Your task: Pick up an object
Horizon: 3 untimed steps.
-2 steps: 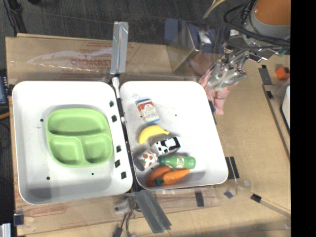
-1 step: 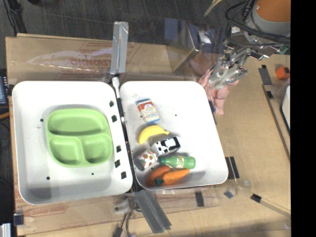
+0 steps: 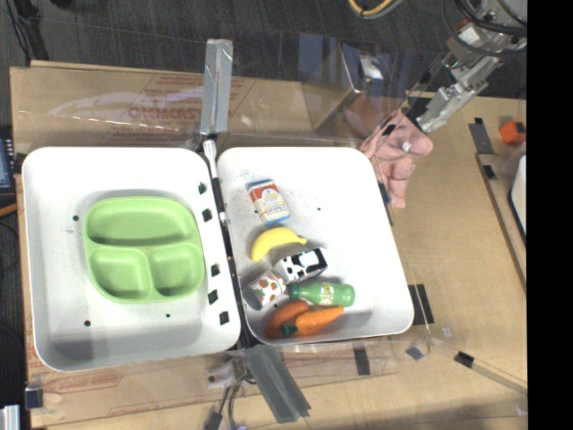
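My gripper (image 3: 419,126) hangs above the right bin's far right corner, its fingers shut on the top of a limp pink soft thing (image 3: 397,159). That pink thing dangles over the bin's rim, lifted off the floor. In the right bin (image 3: 358,204) lie a small white carton (image 3: 269,202), a yellow banana (image 3: 276,243), a black-and-white cow-patterned piece (image 3: 303,263), a strawberry-printed cup (image 3: 266,288), a green bottle (image 3: 322,294) and an orange carrot (image 3: 309,321).
The left bin (image 3: 54,195) holds a green divided tray (image 3: 143,247). A grey post (image 3: 216,88) stands behind the seam between the bins. The brown bench top (image 3: 466,258) extends to the right of the bins, with an orange item (image 3: 510,133) at its far edge.
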### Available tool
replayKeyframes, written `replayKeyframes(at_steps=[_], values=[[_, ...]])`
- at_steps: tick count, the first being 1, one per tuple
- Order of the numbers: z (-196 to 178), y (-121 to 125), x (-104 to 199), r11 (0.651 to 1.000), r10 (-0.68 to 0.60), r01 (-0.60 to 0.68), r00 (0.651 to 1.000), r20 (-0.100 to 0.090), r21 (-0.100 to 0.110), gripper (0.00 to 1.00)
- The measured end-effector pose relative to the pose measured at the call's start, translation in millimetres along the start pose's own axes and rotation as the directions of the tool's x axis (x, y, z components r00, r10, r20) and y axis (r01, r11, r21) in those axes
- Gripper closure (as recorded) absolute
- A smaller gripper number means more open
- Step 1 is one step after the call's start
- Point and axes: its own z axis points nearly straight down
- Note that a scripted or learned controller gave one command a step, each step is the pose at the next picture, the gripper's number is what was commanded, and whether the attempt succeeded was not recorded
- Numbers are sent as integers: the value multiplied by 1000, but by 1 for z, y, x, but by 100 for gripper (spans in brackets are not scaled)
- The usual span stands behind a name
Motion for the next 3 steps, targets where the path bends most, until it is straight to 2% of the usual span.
replayKeyframes(at_steps=[1,2,3], values=[[96,43,-33,910,414,-414,910,-1,-5,100],[33,61,-79,958,-286,286,958,0,-1,100],[12,38,-115,528,-849,849,528,-6,5,100]])
